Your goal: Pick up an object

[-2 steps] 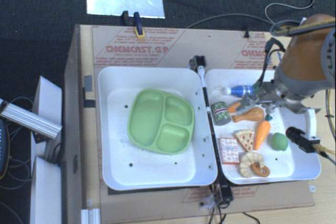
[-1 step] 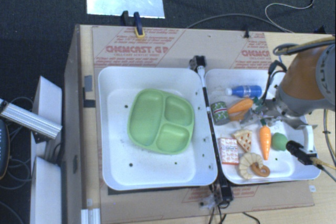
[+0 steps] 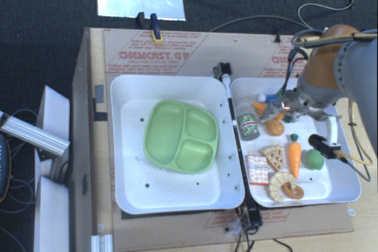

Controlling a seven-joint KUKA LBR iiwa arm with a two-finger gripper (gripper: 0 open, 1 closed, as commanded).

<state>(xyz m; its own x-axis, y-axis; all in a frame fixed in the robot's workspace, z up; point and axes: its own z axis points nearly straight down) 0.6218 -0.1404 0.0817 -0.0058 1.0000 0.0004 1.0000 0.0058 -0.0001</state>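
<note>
Nearest the camera, the right bin's (image 3: 348, 186) front holds a pretzel (image 3: 292, 190) among toy food heaped as a picking stock. At nine o'clock, the left bin (image 3: 127, 186) carries a green divided plate (image 3: 182, 136). The gripper (image 3: 277, 110) hangs at the pile's twelve o'clock, over an orange piece (image 3: 274, 127), likely the target; its grasp I cannot tell.

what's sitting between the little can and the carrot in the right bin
In the camera view, a pizza slice lies between the can and the carrot, low in the right bin.
</note>
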